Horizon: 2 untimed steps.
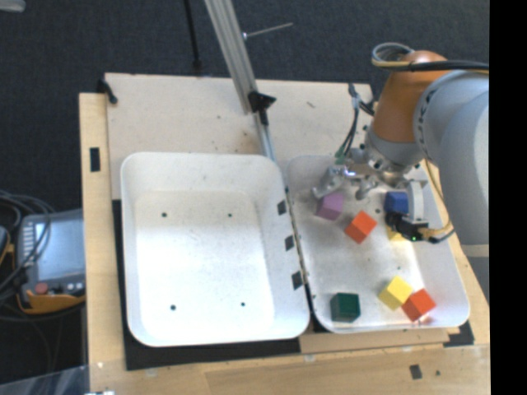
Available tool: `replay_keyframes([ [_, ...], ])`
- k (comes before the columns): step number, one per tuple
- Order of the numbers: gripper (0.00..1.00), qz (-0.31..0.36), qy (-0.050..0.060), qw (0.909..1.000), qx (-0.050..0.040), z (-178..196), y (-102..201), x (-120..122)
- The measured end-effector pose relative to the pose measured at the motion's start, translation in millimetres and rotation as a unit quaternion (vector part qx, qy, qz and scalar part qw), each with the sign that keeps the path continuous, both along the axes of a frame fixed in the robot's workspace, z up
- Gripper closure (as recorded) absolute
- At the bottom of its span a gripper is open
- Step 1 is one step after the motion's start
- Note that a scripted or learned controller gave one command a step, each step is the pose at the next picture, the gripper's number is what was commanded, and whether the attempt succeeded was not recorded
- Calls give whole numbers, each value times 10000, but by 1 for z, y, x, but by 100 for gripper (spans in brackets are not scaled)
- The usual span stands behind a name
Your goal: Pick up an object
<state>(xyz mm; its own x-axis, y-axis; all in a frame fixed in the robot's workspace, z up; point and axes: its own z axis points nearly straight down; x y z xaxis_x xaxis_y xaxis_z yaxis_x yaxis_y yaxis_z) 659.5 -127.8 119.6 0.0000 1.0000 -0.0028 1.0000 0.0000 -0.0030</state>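
Two white bins are sitting side by side on the tabletop (165, 113): the left bin (132, 179) is holding no blocks, and the right bin (449, 278) is carrying the loose blocks. The tool (346, 181) is hanging low over the far end of the right bin, just above the purple block (330, 206). Whether the tool is spread or closed cannot be told at this angle, and no block is showing in its hold.

An orange block (360, 227) is lying just beside the purple block, and a blue block (397, 202) is sitting under the wrist. Near the front rim, a green block (345, 306), a yellow block (396, 291) and a red block (420, 304) are resting, the last two touching.

The purple block is appearing small, rigid and light, with flat faces. Gripping across two opposite faces is looking most suitable; its tilt is suggesting that the tool may need turning to match. The orange neighbour is leaving little side clearance.

The bin floor is looking smooth, so a nudged block is likely to slide. Dark carpet is surrounding the tabletop, and a slanted metal rail (230, 44) is rising behind the bins
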Motion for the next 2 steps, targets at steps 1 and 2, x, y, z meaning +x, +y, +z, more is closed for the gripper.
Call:
replay_keyframes([
  [1, 0, -7, -39, 10000, 3, -20, -1, 2],
  [2, 100, -10, -59, 10000, 2, -7, -2, 3],
])
